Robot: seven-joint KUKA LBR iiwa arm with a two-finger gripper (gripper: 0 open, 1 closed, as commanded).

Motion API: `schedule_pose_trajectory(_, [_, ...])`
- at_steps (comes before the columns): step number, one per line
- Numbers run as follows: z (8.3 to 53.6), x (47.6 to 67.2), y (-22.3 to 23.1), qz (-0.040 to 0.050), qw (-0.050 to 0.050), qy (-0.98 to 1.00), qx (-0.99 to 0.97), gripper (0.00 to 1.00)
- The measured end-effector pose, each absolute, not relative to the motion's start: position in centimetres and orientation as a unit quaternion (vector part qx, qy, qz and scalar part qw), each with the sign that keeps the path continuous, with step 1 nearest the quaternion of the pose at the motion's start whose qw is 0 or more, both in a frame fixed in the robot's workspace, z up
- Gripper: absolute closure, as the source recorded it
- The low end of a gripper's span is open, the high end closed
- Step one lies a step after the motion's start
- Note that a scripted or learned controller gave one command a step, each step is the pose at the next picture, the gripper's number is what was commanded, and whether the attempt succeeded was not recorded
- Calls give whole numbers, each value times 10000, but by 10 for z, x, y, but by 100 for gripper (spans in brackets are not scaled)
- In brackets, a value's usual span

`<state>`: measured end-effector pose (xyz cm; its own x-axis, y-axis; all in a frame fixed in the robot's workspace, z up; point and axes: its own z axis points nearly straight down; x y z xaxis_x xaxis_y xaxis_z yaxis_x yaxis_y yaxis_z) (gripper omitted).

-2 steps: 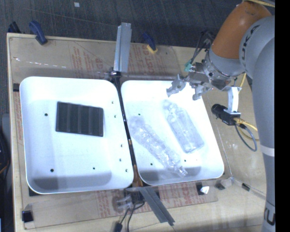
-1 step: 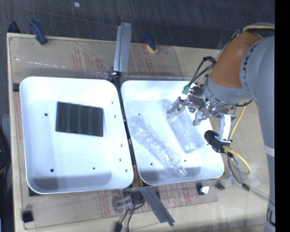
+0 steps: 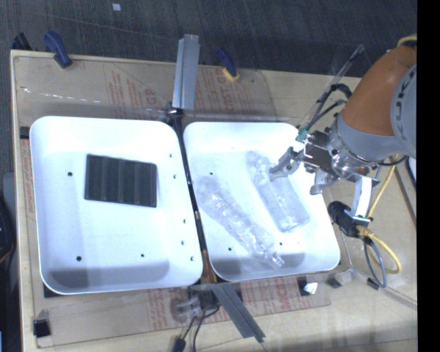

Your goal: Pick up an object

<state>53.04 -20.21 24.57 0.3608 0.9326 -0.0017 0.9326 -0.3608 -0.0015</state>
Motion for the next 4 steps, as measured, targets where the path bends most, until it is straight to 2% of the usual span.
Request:
schedule_pose_trajectory(1, [274, 525, -203, 5, -2, -5405, -8414, 0])
schedule_pose_trajectory(2, [226, 487, -200, 21, 26, -4191, -9080, 0])
schedule_pose_trajectory(3, [254, 478, -119, 6, 7, -2225, -9749, 0])
schedule_pose_trajectory(4, [316, 505, -195, 3, 8, -2784, -9605, 0])
